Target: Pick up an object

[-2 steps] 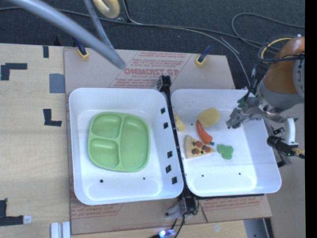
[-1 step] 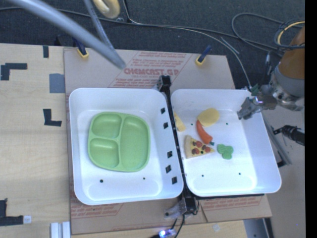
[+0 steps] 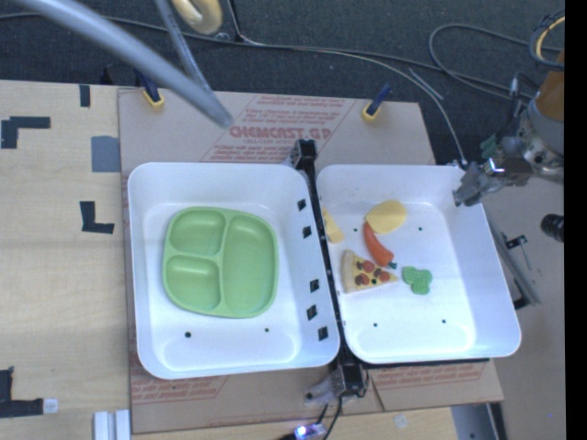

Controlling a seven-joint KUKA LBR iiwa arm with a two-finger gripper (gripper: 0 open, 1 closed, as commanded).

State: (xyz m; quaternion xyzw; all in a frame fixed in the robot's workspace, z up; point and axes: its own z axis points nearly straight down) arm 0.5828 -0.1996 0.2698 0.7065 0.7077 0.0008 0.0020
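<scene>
Toy foods cluster in the right bin (image 3: 477,273): pizza slice (image 3: 367,271), orange carrot (image 3: 377,243), yellow piece (image 3: 386,215), green piece (image 3: 417,280), all loose for picking. The end effector (image 3: 472,187) hovers at the bin's far right rim, its opening indiscernible, no object visibly held. The left bin (image 3: 147,246) holds a green divided plate (image 3: 221,261).

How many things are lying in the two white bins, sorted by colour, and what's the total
Green: 2, the divided plate in the left bin and a small broccoli piece in the right bin
Yellow: 2, a lemon-like piece and a small piece by the divider
Orange-red: 1, a carrot-like piece
Mixed colours: 1, a pizza slice
Total: 6
</scene>
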